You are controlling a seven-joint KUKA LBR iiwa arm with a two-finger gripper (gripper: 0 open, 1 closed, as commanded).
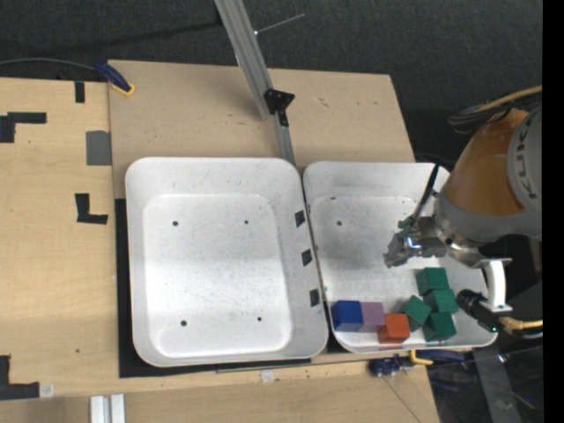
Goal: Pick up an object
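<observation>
Camera view: gripper (401,249) low in right bin (370,183), finger state unclear, near green blocks (434,300).

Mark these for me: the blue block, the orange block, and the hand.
blue block (347,314), camera view, middle of its top face.
orange block (395,327), camera view, middle of its top face.
hand (404,248), camera view, at its fingertips above the right bin's floor.

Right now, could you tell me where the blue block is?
The blue block sits in the right bin, at its near-left corner, beside the purple block.
</observation>
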